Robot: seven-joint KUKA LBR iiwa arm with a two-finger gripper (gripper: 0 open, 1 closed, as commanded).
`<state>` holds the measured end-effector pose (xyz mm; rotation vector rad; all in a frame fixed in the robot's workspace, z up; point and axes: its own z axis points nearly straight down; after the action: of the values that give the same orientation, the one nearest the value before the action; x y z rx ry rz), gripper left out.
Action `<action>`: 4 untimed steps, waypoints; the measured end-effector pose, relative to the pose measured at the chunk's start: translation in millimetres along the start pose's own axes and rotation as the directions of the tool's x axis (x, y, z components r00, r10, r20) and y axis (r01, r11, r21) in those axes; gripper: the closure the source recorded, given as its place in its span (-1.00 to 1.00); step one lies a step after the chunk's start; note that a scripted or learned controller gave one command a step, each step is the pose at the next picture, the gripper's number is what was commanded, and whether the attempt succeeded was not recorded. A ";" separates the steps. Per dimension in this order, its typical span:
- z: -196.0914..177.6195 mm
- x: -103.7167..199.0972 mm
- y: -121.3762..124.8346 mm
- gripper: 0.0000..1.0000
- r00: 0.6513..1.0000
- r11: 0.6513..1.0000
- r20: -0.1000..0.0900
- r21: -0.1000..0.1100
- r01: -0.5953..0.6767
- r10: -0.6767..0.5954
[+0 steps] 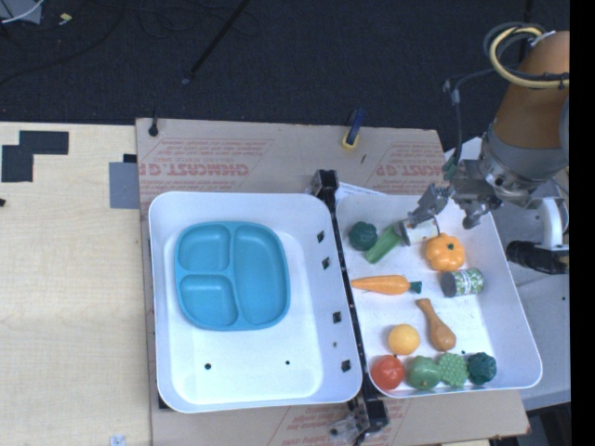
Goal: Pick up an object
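Just below the open gripper (empty), an orange pumpkin

two white bins; one blue tray; one carrot; one pumpkin; one orange; one tomato; one drumstick; one can; five green items.

Toy foods scattered in right bin
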<state>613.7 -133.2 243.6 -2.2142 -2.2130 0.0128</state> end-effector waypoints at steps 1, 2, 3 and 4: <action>-6.8 -0.1 1.7 -1.00 1.000 1.000 0.001 -0.010 0.002 -0.002; 38.8 3.2 7.7 -1.00 1.000 1.000 0.001 -0.006 0.003 -0.003; 86.4 6.2 15.5 -1.00 1.000 1.000 0.001 -0.006 0.006 -0.006; 135.6 5.9 6.5 -1.00 1.000 1.000 0.000 -0.005 0.002 -0.002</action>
<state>618.4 -127.0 107.9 -2.2142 -2.2182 0.0081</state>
